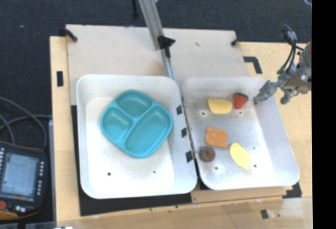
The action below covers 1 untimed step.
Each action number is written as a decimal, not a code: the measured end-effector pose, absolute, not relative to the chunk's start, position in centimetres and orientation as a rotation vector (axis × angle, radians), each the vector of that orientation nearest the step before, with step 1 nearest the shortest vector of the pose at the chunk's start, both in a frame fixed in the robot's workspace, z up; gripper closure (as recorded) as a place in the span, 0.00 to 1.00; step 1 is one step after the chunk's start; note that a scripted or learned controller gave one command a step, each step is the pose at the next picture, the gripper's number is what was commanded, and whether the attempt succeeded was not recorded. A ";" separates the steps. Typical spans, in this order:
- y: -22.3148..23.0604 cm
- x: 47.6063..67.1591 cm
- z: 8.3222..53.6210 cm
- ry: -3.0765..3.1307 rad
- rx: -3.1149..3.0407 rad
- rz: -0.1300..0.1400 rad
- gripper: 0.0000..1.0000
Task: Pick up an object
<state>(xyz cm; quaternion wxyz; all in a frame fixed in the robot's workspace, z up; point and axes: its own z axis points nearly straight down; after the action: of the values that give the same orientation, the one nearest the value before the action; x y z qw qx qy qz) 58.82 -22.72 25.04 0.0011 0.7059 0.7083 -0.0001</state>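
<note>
From the overhead camera, the gripper (277, 92) hangs at the right rim of the right bin (278, 133), up near its far corner, with nothing between its fingers. The two fingers look spread apart, one reaching toward the bin and one trailing back toward the wrist, though at this slant and size that reading is a fair guess rather than a certainty.

Inside that bin sit five candidates. Closest to the gripper is a small red strawberry (240, 100), touching or just beside a yellow oval piece (219, 105). Lower down lies an orange cracker-like block (217, 137), then a dark brown round piece (207, 154) near the bin's left wall, and a yellow lemon-shaped piece (241, 155) toward the front.

Across in the left bin (94, 175) rests a teal divided plate (137, 123), well apart from the action.

The approach appears to be just starting. To do it well, the arm likely needs to move in over the bin, centre above one isolated item, and descend straight. The orange block or the lemon-shaped piece offers open space around it; the strawberry, crowded against its yellow neighbour, risks a fouled pinch.
</note>
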 end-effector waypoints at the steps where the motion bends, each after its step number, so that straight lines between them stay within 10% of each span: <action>1: -22.7 58.8 25.0 2.224 2.215 -0.001 0.00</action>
<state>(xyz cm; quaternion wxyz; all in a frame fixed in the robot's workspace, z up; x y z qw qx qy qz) 58.82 -22.73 25.03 0.0011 0.7057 0.7085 -0.0004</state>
